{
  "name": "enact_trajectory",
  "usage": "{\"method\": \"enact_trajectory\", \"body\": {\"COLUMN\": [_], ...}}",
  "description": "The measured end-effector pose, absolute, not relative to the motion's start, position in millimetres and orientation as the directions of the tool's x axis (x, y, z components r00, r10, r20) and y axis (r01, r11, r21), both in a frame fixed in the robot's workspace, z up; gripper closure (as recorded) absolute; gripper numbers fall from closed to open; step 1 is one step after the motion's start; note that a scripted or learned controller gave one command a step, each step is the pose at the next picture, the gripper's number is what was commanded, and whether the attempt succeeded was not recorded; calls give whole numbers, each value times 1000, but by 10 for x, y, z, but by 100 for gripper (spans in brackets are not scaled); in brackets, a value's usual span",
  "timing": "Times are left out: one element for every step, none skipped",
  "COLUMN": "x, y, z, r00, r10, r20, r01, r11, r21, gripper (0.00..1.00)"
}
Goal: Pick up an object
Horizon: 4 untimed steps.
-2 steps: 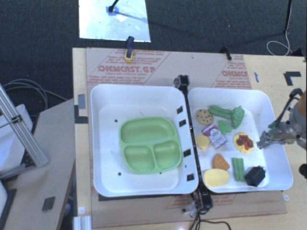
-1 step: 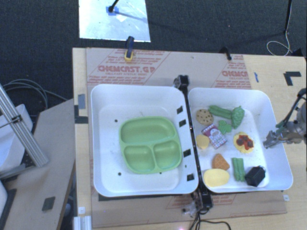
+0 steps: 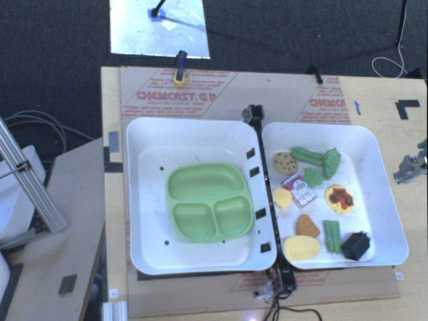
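Pick not begun — gripper [image 3: 409, 168] sits at right edge, outside right bin [image 3: 384, 179], finger state unreadable. Toy foods, cookie [image 3: 285, 162] included, lie untouched; approach, grasp, lift all remain.

Two white bins sit side by side on the desk [image 3: 374, 92]: the left bin [image 3: 144, 246] and the right bin [image 3: 384, 212]. The left one holds one green divided tray [image 3: 208, 201] with three compartments. The right one holds ten small things: one cookie [image 3: 285, 161], one green broccoli piece [image 3: 319, 158], one small green leafy piece [image 3: 313, 176], one snack packet [image 3: 299, 189], one small pizza [image 3: 340, 198], two yellow pieces [image 3: 282, 197] [image 3: 301, 247], one orange piece [image 3: 307, 227], one green bean piece [image 3: 332, 236] and one black block [image 3: 355, 245].
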<state>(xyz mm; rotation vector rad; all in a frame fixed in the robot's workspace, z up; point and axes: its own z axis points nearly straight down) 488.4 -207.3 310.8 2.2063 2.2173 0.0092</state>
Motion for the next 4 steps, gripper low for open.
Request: {"method": "enact_trajectory", "body": {"x": [4877, 4882, 4853, 4848], "y": [-2073, -884, -619, -1106], "z": [4255, 4513, 2719, 1989], "r00": [-5, -16, -3, 4], "r10": [1000, 1000, 1000, 1000], "r20": [-7, 1, 2, -1], "r01": [1000, 1000, 1000, 1000], "r11": [5, 16, 3, -4], "r21": [17, 9, -13, -6], "gripper": [100, 100, 100, 100]}}
